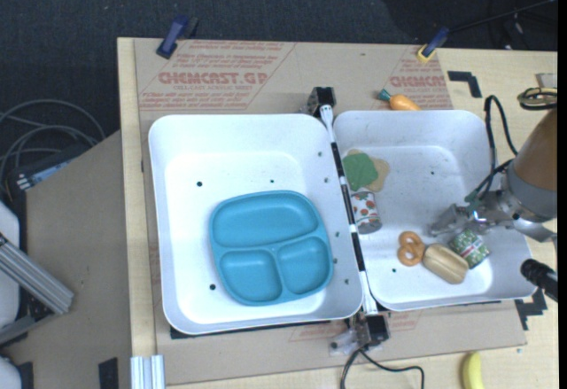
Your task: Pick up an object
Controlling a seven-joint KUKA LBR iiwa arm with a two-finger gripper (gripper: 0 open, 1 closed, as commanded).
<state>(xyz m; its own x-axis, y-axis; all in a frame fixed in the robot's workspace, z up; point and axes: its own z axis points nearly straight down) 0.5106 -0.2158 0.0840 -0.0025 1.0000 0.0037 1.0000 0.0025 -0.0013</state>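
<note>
The right bin holds several small objects. A green leafy toy on a tan cookie lies at its left wall, with a small printed can just below it. A pretzel, a tan bread roll and a small green-labelled can lie near the front. My gripper hangs low in the right bin, just above the green can and right of the pretzel. The arm comes in from the right edge.
The left bin holds a blue divided plate. An orange carrot toy lies on the bench behind the right bin. A yellow banana sits at the bench's front. Black cables run along the right bin's far right rim.
</note>
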